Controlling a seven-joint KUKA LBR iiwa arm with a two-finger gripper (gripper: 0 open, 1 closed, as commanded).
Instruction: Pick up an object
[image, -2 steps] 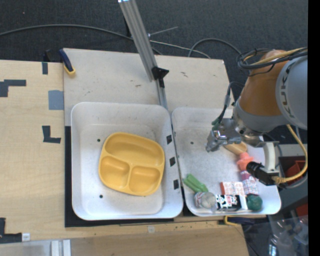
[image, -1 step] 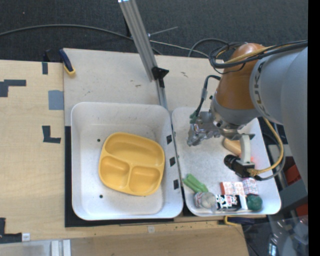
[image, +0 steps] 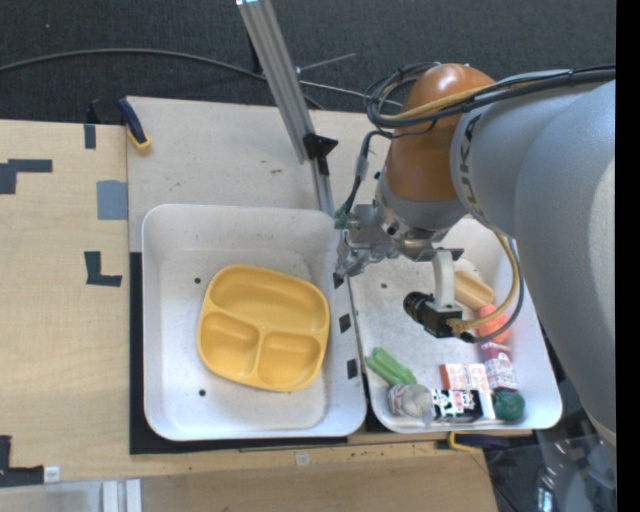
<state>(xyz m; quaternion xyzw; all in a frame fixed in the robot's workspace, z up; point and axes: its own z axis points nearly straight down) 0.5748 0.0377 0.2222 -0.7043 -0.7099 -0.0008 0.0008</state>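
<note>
Half the right bin (image: 390, 322) hides under the arm (image: 560, 150); the end effector's (image: 346, 262) grip is unreadable.

robot lab: taped bench (image: 60, 300), white bins (image: 170, 250).

Yellow divided plate (image: 263, 327) flat in left bin (image: 170, 300); green pod (image: 389, 367), small packets (image: 467, 379) along right bin (image: 385, 312) near edge.
</note>
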